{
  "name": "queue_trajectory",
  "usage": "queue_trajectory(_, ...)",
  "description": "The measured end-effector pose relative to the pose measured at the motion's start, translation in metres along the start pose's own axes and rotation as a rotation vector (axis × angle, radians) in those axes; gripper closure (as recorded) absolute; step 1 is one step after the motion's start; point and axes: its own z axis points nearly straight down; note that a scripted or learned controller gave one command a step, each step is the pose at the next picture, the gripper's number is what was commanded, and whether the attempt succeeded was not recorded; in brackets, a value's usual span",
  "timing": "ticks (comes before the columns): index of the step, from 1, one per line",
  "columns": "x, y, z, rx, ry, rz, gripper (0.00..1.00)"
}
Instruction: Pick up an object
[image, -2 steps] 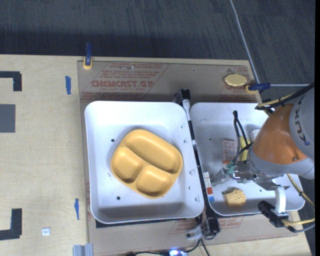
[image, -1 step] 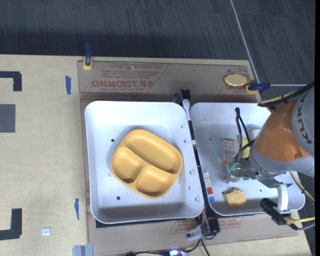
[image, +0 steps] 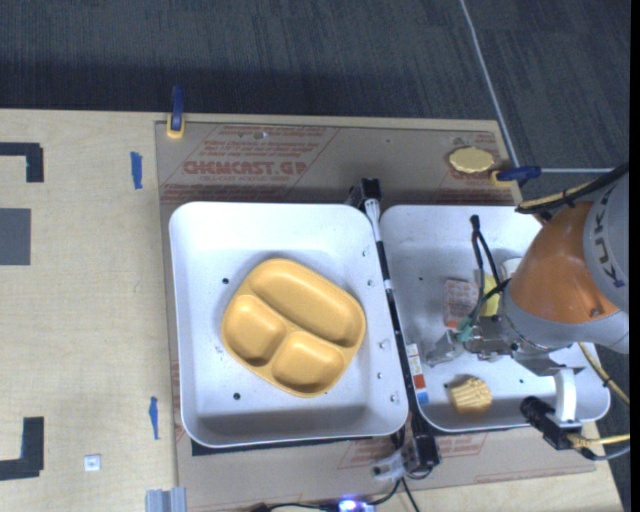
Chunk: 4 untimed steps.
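**Objects wait in two white bins while the arm leans over the right one**

Objects for picking lie in both bins on the surface. From the overhead camera, a yellow three-compartment tray (image: 291, 325) rests tilted in the left bin (image: 200, 235), filling much of its floor. In the right bin (image: 425, 235), a small tan ridged piece (image: 470, 394) sits near the front wall, and a clear wrapper with red print (image: 459, 295) lies further back. The pincer (image: 452, 343) hangs low between those two, close above the floor; whether it is wide or narrow I cannot tell. The grey arm (image: 562, 280) with its orange band comes in from the right.
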Motion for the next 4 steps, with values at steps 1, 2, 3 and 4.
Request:
queue_trajectory(1, 0.001, -0.002, 0.011, 0.008, 0.004, -0.001, 0.0)
queue_trajectory(2, 0.0, 0.0, 0.0, 0.001, 0.001, -0.001, 1.0)
queue_trajectory(3, 0.0, 0.0, 0.0, 0.001, 0.001, -0.001, 0.0)
queue_trajectory(4, 0.003, -0.003, 0.011, 0.008, 0.003, 0.0, 0.0)
